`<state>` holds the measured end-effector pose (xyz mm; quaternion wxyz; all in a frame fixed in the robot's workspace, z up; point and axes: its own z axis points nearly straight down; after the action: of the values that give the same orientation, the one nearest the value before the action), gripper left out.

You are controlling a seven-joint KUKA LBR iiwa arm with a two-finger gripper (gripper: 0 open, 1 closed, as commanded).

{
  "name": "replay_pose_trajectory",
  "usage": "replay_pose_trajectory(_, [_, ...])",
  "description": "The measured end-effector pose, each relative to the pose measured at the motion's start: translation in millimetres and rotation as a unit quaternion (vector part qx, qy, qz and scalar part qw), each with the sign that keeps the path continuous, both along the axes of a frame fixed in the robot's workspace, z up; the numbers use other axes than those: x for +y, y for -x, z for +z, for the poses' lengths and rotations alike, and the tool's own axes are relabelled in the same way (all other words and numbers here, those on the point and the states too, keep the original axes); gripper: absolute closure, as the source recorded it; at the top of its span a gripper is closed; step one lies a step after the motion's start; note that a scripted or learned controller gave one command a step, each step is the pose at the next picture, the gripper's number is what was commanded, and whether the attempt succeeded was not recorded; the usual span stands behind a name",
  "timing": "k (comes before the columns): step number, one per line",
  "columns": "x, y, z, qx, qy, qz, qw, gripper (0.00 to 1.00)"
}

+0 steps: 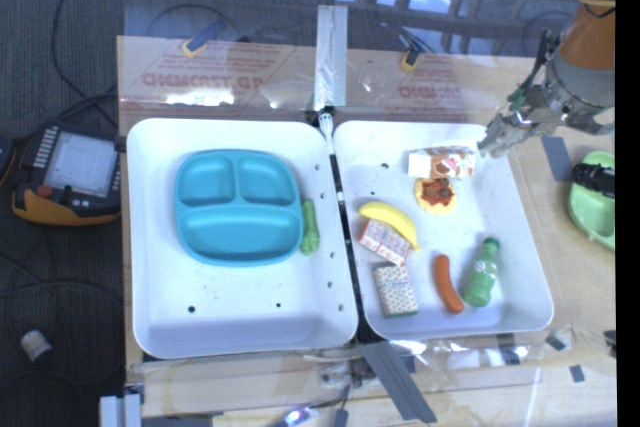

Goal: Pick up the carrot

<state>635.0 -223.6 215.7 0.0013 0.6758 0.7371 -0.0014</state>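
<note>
Hand (497, 140) hangs over right bin's (530, 245) far right rim, well apart from carrot (448, 283); finger state can't tell. Carrot lies w/ green bottle (482, 272) just beside it, below banana (389, 220).

Faint red print on the cardboard

We make out mirrored red lettering on the cardboard sheet (215, 80) behind the bins, but we cannot read its words.
</note>
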Motion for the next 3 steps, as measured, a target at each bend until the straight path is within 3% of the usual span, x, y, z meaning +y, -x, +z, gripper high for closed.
replay_pose_trajectory(1, [31,11,-30,0.001,-0.0004,0.058,0.9983,1.00])
replay_pose_trajectory(2, [-1,-9,134,0.000,0.0007,-0.071,0.9975,1.00])
replay_pose_trajectory(3, [3,44,73,0.002,0.0001,-0.081,0.9967,1.00])
